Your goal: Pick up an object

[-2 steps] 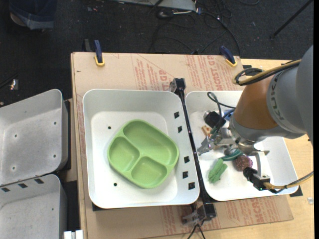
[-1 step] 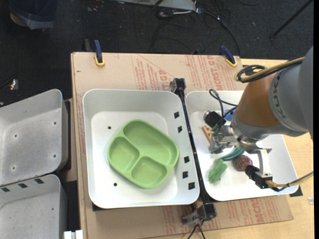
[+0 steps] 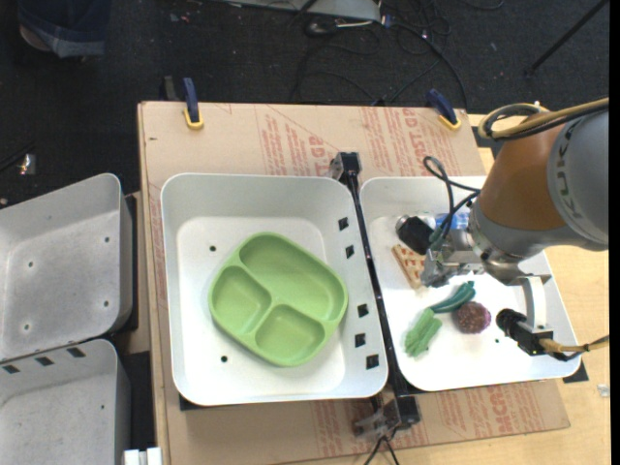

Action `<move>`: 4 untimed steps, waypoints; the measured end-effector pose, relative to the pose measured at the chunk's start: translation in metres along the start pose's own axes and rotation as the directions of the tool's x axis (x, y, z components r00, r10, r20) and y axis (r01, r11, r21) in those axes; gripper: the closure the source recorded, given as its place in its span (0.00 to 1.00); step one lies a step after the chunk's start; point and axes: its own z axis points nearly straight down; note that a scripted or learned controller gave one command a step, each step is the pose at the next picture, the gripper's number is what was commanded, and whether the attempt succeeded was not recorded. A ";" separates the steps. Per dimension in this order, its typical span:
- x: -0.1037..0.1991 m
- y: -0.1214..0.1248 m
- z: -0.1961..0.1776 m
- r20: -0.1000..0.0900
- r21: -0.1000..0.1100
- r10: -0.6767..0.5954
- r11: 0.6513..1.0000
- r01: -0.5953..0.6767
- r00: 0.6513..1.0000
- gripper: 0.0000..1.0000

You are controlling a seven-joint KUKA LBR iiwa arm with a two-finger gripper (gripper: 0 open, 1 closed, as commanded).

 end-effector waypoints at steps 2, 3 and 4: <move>0.010 0.001 -0.104 0.000 -0.002 -0.006 1.000 0.006 1.000 1.00; 0.063 0.004 -0.090 -0.002 0.005 -0.009 1.000 0.009 1.000 1.00; 0.117 0.001 -0.080 -0.002 0.005 -0.011 1.000 0.011 1.000 1.00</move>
